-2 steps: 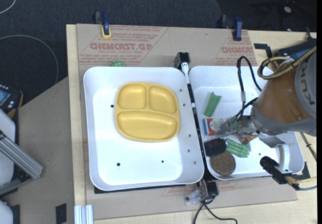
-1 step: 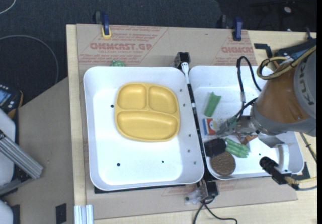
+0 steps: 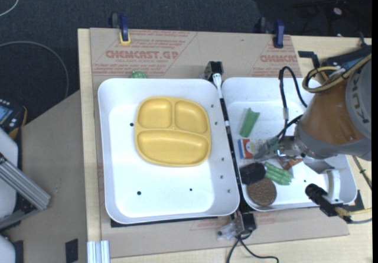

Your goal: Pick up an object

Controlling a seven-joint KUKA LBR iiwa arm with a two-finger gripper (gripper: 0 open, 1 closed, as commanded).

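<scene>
The flat brown board surface [image 3: 177,49], printed with red lettering, carries two shallow white plastic bins side by side: the left white bin [image 3: 118,138] and the right white bin [image 3: 266,87], edges touching. Two blue clamps [image 3: 123,24] grip the surface's far edge.

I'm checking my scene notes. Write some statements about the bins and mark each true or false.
1. The yellow plate lies in the left bin. True.
2. The plate has three sections. True.
3. The green block lies on the yellow plate. False: it lies in the right bin.
4. The arm's hand is over the left bin. False: it is over the right bin.
5. A brown disc sits at the right bin's near edge. True.
</scene>
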